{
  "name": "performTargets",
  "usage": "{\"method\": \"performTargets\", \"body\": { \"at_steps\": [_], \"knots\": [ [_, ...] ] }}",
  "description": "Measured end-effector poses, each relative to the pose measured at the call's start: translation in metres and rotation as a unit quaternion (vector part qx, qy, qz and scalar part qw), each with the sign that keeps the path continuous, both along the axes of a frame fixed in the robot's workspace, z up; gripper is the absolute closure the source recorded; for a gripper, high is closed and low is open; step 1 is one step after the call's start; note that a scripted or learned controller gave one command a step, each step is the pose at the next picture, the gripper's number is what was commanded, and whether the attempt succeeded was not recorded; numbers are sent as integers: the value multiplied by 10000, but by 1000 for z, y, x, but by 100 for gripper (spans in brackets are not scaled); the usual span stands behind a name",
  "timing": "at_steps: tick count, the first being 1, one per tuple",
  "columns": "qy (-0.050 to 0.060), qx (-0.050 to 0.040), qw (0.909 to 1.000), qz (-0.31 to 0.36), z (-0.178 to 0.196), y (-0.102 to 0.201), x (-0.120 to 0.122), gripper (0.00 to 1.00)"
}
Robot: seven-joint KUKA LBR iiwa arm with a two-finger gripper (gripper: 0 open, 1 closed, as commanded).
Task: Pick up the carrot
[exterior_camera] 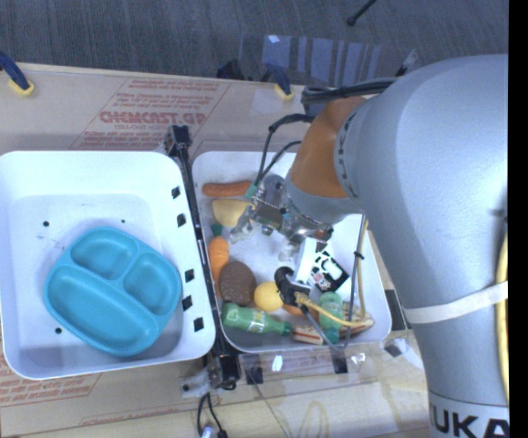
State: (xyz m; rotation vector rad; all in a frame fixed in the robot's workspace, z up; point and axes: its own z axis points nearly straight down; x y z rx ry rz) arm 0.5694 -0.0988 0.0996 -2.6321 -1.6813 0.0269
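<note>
Place: a robotics lab or test cell.
Arm: a large grey industrial arm [437, 235] with an orange band, cables running along its wrist.
Bench: brown printed cardboard [145, 108] under two white bins [8, 181], held by blue-and-yellow clamps [13, 73].
Contents: plastic play food and a blue divided tray [113, 288].
Floor: dark grey carpet [108, 16].

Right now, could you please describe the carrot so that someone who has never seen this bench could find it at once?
Look in the right-hand white bin, the one crowded with toy food under the grey arm. Along its left wall, about halfway down, lies the carrot, a short orange cone. It sits just above the round brown piece and is brighter orange than the longer, reddish sausage near the bin's top edge.
</note>
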Motion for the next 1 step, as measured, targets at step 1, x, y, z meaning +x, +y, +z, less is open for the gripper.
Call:
{"method": "performTargets", "body": {
  "at_steps": [1],
  "knots": [
    [-24, -18, 9922, -1243, -3, -2, -10, 0]
  ]
}}
